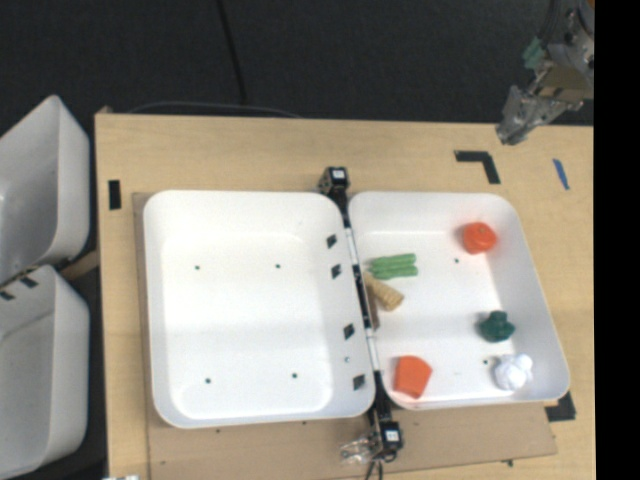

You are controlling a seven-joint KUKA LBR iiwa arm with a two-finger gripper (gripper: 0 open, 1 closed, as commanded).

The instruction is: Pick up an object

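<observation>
I count five small objects, all in the right shallow white plastic bin. One is a round orange-red ball-like piece at the far right of that bin. One is a bright green ridged stick lying crosswise near the divider, and just on its near side sits a tan cone-shaped piece, close to the green one. One dark green lumpy piece lies by the right wall, with a white crumpled lump nearer to me in the near right corner. One orange blocky cup-like piece sits at the near left of the same bin. There are two bins in all; the left white bin sits alongside. I see the grey gripper hanging over the tan wooden bench at the far right, well apart from every object, with nothing in its grasp; I cannot tell how wide it stands.
</observation>
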